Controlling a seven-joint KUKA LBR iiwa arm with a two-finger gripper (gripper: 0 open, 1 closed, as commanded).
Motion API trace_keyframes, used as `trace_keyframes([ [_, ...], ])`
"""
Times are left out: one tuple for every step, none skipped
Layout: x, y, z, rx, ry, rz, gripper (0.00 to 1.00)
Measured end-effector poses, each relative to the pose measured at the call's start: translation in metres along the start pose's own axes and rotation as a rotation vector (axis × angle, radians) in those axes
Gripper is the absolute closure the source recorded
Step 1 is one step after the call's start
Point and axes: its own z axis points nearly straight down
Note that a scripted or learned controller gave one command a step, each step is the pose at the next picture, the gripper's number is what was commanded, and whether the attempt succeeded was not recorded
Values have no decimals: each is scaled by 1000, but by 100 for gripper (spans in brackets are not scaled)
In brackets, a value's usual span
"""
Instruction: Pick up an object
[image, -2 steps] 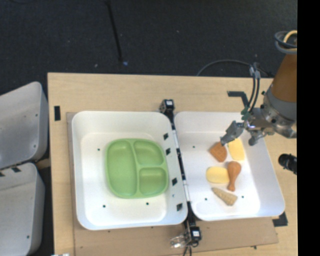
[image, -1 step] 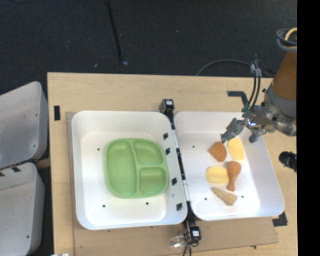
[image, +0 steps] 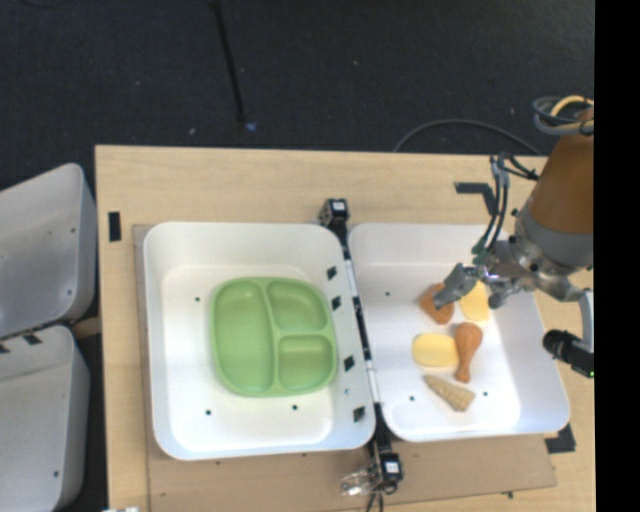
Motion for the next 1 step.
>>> trace_keyframes([
  [8, 6, 54, 0, 1, 2, 0],
])
